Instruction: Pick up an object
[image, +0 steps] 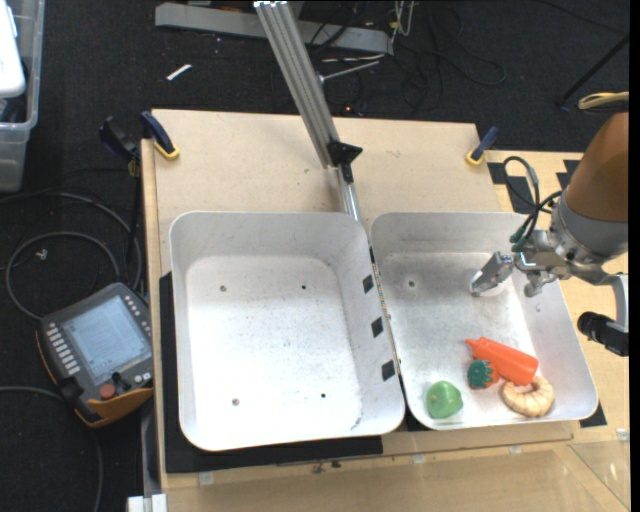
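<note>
My gripper (512, 280) hangs over the back right part of the right bin (430, 250), open, with nothing between its fingers. An orange carrot (505, 357) lies in the bin's front right area, below the gripper and apart from it. A small dark green vegetable (481, 374) touches the carrot's left end. A tan pastry-shaped object (528, 397) rests against the front right corner. A round light green fruit (444, 399) sits near the front rim.
The left bin (190, 300) adjoins the right bin along a shared divider. A metal pole (305, 90) slants over the bench's back. Clamps (160, 135) grip the board's back corners. A teach pendant (95, 350) lies on the floor at left.
</note>
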